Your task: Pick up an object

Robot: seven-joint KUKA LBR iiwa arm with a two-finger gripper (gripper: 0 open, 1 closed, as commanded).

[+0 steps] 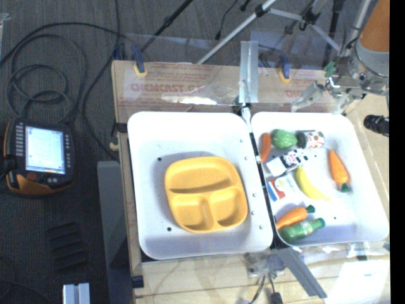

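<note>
A yellow tray (205,192) lies in the left bin (142,189). The right bin (367,189) holds carrots (338,168), a banana (308,184), a green bottle (304,228) and small cartons (282,187). The pincer (329,88) hangs above the bin's far edge, well apart from them; its state cannot be told.

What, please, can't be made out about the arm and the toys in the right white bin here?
- Grey arm with orange band: cut off by the top right corner of the camera view.
- Two-finger gripper: too small and blurred to judge.
- Small printed cartons: labels too small to read.
- Green toy vegetable: partly hidden behind the orange carrot.
</note>
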